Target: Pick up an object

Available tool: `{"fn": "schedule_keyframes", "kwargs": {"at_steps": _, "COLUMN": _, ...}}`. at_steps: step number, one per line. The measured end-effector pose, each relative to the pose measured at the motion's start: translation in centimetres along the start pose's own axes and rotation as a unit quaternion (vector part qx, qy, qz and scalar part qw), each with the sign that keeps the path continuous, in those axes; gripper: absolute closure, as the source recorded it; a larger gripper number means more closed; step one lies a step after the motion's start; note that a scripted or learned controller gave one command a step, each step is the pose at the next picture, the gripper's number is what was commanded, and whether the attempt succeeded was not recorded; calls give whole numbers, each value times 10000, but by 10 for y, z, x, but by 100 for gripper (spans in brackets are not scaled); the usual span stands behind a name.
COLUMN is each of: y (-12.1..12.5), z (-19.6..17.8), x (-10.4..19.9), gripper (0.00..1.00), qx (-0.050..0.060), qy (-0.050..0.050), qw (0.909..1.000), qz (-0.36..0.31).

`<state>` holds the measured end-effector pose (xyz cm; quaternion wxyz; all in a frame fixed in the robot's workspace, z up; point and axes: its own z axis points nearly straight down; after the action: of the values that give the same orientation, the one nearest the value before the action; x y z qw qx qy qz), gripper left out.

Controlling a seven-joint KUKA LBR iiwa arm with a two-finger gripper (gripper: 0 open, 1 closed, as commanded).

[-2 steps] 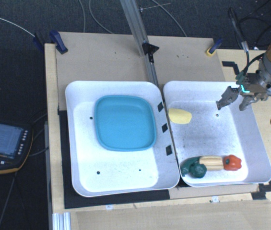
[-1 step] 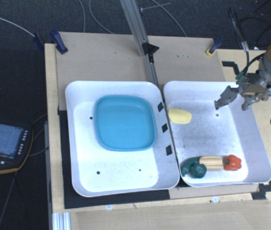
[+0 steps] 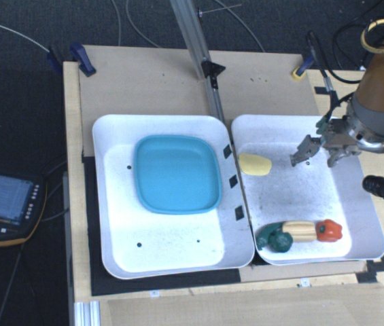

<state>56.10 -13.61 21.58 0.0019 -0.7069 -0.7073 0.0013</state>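
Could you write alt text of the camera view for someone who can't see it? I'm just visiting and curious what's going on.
A robot arm's gripper hovers open, holding nothing, over the right white bin, which holds a pale yellow piece and, along its near edge, a green object, a tan object and a red object. The left white bin holds a blue square plate.

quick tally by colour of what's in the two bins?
Blue: 1, plate in the left bin
Yellow: 1, piece in the right bin
Green: 1, item
Tan: 1, item
Red: 1, item
Total: 5
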Motion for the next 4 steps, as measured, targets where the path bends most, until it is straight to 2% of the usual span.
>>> {"fn": "schedule_keyframes", "kwargs": {"at_steps": 2, "y": -6, "z": 114, "x": -2, "gripper": 0, "qx": -1, "qy": 0, "qw": 10000, "qz": 3}}
{"fn": "schedule_keyframes", "kwargs": {"at_steps": 3, "y": -4, "z": 101, "x": -2, "gripper": 100, "qx": -30, "qy": -3, "qw": 10000, "qz": 0}}
{"fn": "schedule_keyframes", "kwargs": {"at_steps": 4, "y": -5, "z": 53, "x": -11, "gripper": 100, "qx": -44, "qy": -9, "qw": 10000, "qz": 4}}
